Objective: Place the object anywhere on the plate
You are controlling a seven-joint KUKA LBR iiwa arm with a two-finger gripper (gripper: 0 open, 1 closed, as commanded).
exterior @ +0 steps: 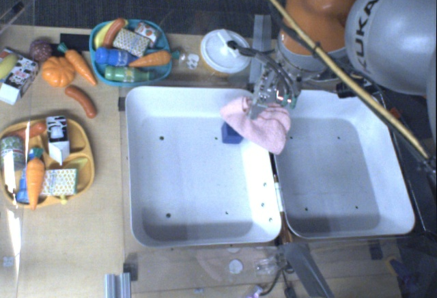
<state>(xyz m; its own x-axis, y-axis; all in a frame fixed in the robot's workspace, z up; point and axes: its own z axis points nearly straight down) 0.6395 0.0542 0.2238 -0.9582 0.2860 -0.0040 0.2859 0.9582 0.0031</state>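
A pink cloth [265, 126] hangs bunched over the divider between the two white bins, its top pinched between the fingers of my gripper [273, 102], which is shut on it. Its lower corner droops toward the right edge of the left bin [198, 221]. A small blue block [231, 134] lies in the left bin, partly tucked under the cloth's left edge. On the bench at far left, well away from the gripper, sits the yellow plate [85, 139], holding a carrot, small cartons and other toy food.
The right bin [348, 221] lies under the arm. Behind the bins stand a blue bowl [164, 72] of toy food and a white lidded cup [222, 50]. Loose toy vegetables [68, 71] lie at the back left.
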